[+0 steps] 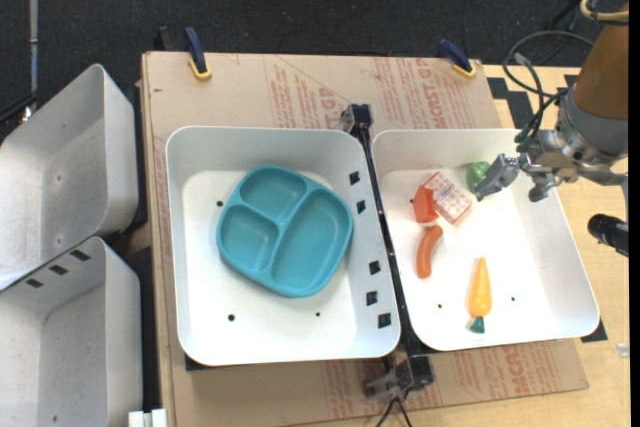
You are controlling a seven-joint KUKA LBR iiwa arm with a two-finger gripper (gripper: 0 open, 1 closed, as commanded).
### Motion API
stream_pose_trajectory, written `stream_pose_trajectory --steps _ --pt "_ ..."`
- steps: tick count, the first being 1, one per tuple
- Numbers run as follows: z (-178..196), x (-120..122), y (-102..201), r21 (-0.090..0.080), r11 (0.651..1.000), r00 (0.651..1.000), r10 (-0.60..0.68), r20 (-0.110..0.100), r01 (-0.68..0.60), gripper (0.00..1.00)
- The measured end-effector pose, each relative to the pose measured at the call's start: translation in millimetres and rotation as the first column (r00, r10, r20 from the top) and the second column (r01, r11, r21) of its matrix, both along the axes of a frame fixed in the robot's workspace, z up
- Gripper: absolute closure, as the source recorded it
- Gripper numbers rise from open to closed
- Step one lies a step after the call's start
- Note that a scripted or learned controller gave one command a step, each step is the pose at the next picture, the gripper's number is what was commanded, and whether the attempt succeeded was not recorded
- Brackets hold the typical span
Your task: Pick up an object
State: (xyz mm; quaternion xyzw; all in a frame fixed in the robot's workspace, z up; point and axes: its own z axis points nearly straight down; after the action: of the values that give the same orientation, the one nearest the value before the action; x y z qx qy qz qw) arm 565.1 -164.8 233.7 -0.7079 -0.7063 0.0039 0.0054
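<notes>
You see the gripper [518,177] over the right bin [560,255], beside a green object [478,172]; its grip cannot be told. Left of the green object lie an orange block [425,205], a sausage [428,251] and a carrot [481,287].

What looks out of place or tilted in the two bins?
Nothing looks spilled or broken. The blue plate lies turned at an angle in the left bin. The toy foods lie loose in the right bin.

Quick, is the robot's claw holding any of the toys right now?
Gripper: it hangs over the right bin, next to a green toy; open or shut cannot be told, and no toy is seen in it.
</notes>
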Motion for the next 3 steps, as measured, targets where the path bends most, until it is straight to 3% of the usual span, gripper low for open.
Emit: stream_pose_trajectory --steps 1,3 --pt "7.3 2.7 0.5 -0.002 1.0 1.0 0.003 0.013 -0.003 0.0" --pt "-85.8 -1.5 -9.9 -0.002 1.0 1.0 0.0 0.01 0.0 0.0"
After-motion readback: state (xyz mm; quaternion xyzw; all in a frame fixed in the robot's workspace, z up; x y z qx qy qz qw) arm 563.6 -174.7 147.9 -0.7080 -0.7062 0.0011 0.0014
